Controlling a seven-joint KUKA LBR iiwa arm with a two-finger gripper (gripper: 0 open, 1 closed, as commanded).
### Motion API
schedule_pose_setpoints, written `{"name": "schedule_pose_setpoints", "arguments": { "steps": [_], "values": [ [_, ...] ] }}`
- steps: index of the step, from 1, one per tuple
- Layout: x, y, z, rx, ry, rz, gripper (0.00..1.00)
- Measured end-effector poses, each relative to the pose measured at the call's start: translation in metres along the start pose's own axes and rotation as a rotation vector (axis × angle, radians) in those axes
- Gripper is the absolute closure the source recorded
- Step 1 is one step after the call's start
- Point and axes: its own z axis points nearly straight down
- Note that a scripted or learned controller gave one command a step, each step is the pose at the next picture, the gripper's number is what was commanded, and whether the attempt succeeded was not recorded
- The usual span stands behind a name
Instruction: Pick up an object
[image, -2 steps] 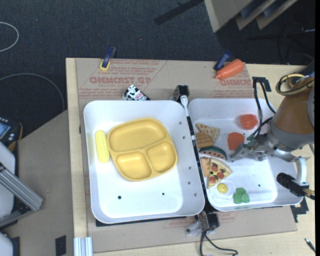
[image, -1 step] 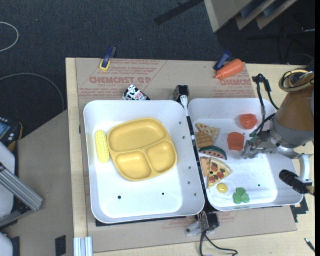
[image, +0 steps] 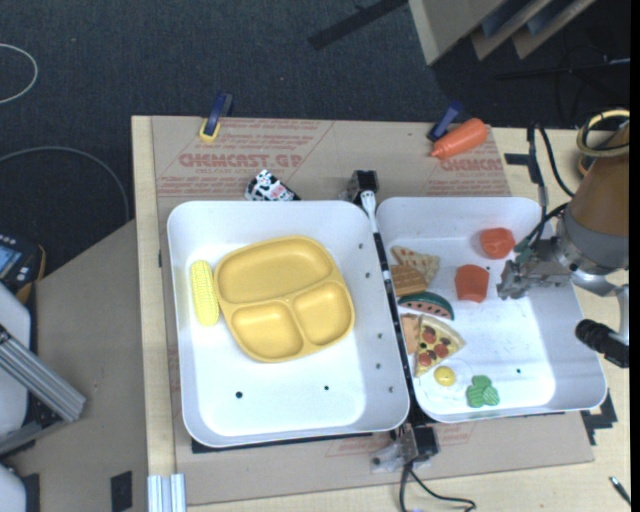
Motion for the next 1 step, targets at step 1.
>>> {"name": "schedule_pose_setpoints", "arguments": {
  "steps": [1],
  "values": [
    [0.0049,0.0098,-0.049,-0.002,0.0,-0.001,1.0]
  ]
}}
